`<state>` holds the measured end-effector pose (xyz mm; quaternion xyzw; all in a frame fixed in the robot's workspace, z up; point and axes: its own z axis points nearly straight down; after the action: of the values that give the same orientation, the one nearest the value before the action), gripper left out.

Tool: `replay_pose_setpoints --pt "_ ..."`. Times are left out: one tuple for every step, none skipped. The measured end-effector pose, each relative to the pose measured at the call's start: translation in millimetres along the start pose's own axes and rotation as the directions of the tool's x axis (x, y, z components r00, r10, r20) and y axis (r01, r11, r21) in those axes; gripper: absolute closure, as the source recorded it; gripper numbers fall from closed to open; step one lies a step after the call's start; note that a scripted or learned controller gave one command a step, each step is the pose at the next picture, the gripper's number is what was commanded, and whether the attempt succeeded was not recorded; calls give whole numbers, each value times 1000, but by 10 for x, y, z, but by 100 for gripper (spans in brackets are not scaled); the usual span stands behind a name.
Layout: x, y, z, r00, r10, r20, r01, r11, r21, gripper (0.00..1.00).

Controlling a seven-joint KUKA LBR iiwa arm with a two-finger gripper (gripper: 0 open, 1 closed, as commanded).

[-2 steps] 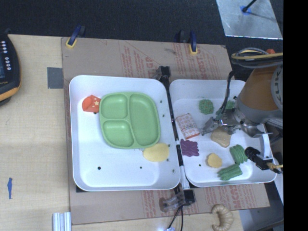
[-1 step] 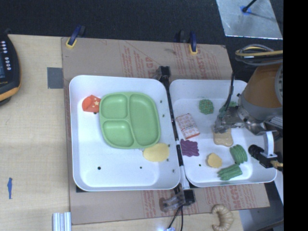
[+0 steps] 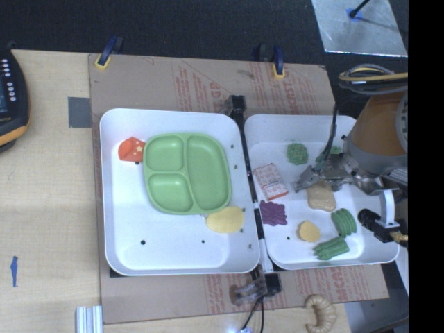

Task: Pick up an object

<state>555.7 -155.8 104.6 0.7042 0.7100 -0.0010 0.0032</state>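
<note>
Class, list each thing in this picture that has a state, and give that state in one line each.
Green plate: flat in the left bin, its compartments bare.
Red toy: touching the plate's left edge.
Yellow toy: by the plate's lower right corner.
Tool: low over the right bin, beside the tan piece.
Purple grapes: lying apart.

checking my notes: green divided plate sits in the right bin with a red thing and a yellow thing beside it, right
Not quite. In the camera view the green divided plate sits in the left bin, not the right one. The rest holds: the red thing lies at its left edge and the yellow thing at its lower right corner.
</note>
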Motion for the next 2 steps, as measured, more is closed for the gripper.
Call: replay_pose_setpoints --pt "-55 -120 107 1000 2 -5 -2 1000 1 0" --pt "-80 -111 -13 1000 3 -2 -3 1000 0 100"
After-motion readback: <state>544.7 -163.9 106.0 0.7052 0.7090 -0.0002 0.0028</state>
